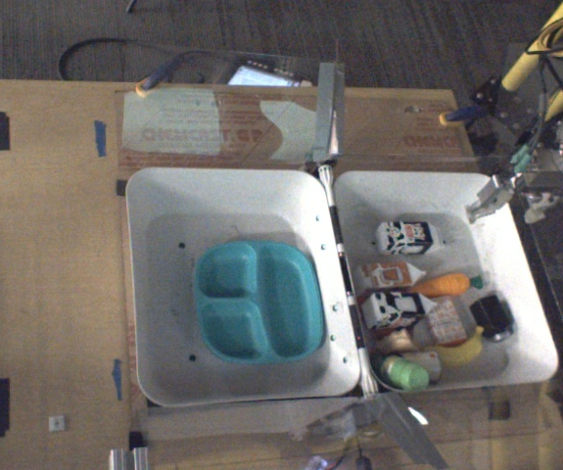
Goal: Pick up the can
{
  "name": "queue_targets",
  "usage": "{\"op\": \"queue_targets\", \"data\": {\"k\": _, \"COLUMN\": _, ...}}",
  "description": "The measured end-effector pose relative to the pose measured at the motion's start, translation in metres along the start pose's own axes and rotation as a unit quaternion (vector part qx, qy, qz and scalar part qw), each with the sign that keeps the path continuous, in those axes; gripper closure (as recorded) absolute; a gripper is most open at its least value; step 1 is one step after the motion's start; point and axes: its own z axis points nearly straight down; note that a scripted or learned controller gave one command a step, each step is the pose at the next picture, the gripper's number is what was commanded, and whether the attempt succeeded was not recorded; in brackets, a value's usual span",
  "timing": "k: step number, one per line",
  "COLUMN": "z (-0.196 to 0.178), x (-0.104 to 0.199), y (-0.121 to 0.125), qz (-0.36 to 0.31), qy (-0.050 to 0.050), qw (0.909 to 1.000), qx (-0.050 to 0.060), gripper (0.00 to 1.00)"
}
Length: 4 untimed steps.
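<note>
Cardboard sheeting is covering the table point(46, 292), with dark carpet and cables lying beyond it. Two white bins are sitting side by side: the left bin point(154, 204) is carrying one teal divided plate point(258, 301), and the right bin point(521, 292) is holding a cluster of small groceries.

The hand point(492, 199) is hanging over the right bin's upper right corner, well apart from the pile, with nothing gripped; whether it is open or closed cannot be told at this size. So the task looks barely begun: the reach, the descent, the grasp and the lift are all remaining.

The can point(449, 322) appears to be the short pinkish cylinder lying low in the pile, just beside the banana point(463, 349) and touching a carton, though blur is making this uncertain.

Counting the right bin: two cow-print cartons point(404, 235) point(395, 307), one orange-labelled carton point(387, 275), one carrot point(445, 284), one banana, one black object point(492, 316), one green piece point(403, 371), and the can.
</note>
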Motion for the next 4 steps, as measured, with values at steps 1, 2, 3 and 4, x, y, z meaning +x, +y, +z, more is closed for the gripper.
{"op": "queue_targets", "data": {"k": 1, "z": 0.078, "x": 0.034, "y": 0.052, "qz": -0.035, "qy": 0.0, "qw": 0.9994, "qx": 0.0, "gripper": 0.0}}
{"op": "queue_targets", "data": {"k": 2, "z": 0.136, "x": 0.073, "y": 0.044, "qz": -0.046, "qy": -0.002, "qw": 0.9989, "qx": -0.009, "gripper": 0.0}}
{"op": "queue_targets", "data": {"k": 3, "z": 0.123, "x": 0.071, "y": 0.047, "qz": -0.045, "qy": -0.004, "qw": 0.9989, "qx": -0.013, "gripper": 1.0}}
{"op": "queue_targets", "data": {"k": 4, "z": 0.123, "x": 0.071, "y": 0.047, "qz": -0.044, "qy": -0.004, "qw": 0.9989, "qx": -0.013, "gripper": 0.0}}
